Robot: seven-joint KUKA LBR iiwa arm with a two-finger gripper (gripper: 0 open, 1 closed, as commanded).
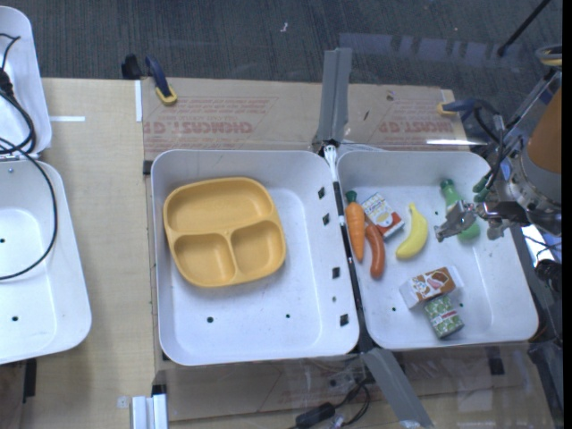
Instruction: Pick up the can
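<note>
The can (pixel 444 318) is green with a pale pattern and lies on its side near the front of the right bin (pixel 500 329). It rests just in front of a brown and white carton (pixel 430 286). My gripper (pixel 471 221) hangs over the right bin's far right part, well behind the can and apart from it. Its fingers (pixel 450 224) stand open, spread over the lower end of a green bottle (pixel 448 189). Nothing is gripped.
The right bin also holds a banana (pixel 412 232), a carrot (pixel 356 229), a red sausage (pixel 375 250) and a small white carton (pixel 379 211). A yellow divided plate (pixel 223 231) lies in the left bin (pixel 250 329). A ridge (pixel 340 239) separates the bins.
</note>
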